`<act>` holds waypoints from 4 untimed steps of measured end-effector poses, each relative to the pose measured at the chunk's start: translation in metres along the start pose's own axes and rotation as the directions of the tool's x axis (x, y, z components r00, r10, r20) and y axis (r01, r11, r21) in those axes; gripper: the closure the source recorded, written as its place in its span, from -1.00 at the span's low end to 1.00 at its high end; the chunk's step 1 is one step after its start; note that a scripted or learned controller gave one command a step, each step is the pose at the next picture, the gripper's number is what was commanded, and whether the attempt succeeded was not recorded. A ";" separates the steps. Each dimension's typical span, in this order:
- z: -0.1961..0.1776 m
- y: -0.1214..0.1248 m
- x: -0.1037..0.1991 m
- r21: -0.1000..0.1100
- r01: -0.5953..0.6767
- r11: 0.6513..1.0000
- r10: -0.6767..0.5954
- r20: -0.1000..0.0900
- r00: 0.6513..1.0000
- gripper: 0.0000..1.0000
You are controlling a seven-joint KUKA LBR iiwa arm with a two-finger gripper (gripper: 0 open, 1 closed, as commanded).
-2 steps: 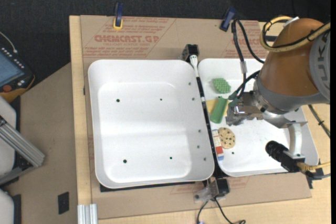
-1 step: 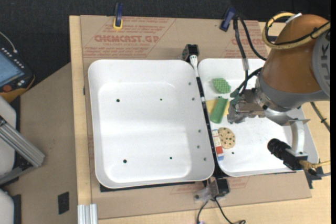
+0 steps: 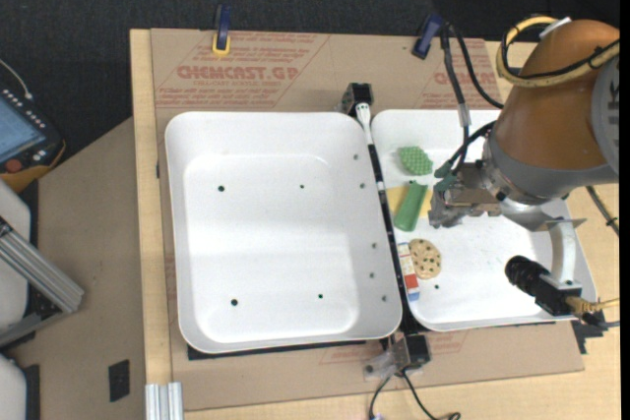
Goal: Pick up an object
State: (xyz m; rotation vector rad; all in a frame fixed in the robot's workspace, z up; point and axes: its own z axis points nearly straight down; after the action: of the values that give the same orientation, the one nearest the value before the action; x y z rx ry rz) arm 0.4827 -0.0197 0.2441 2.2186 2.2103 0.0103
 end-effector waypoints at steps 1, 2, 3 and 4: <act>-0.010 0.001 0.000 -0.002 0.000 1.000 0.000 0.000 1.000 1.00; -0.073 0.044 0.055 0.001 0.011 1.000 -0.011 -0.004 1.000 1.00; -0.093 0.015 0.090 0.008 0.009 1.000 -0.009 -0.004 1.000 1.00; -0.099 0.014 -0.009 0.008 -0.006 1.000 0.006 0.002 1.000 1.00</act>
State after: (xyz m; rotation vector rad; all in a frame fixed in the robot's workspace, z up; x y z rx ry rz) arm 0.4960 -0.0282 0.3429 2.2284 2.2063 -0.0008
